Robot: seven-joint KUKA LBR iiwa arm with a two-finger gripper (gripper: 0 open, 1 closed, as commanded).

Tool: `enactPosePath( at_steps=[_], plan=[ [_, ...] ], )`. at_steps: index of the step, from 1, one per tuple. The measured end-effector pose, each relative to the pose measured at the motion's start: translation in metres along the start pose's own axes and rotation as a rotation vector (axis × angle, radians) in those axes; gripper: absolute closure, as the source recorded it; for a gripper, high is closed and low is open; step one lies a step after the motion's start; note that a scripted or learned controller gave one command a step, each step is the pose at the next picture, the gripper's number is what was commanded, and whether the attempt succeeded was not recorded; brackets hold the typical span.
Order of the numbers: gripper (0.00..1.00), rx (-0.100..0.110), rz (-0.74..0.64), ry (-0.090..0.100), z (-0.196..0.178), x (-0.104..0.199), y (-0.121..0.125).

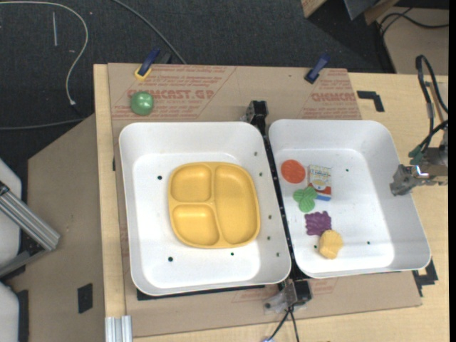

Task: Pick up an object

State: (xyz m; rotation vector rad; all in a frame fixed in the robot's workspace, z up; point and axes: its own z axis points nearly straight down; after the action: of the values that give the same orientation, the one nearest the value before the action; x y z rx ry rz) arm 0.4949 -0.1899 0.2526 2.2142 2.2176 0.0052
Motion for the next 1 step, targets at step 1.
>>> enactPosePath(
  at_steps=[1],
  plan=[
    [1.00,0.009,-0.004,0.007,0.0097,0.0457,0.0094]
  ],
)
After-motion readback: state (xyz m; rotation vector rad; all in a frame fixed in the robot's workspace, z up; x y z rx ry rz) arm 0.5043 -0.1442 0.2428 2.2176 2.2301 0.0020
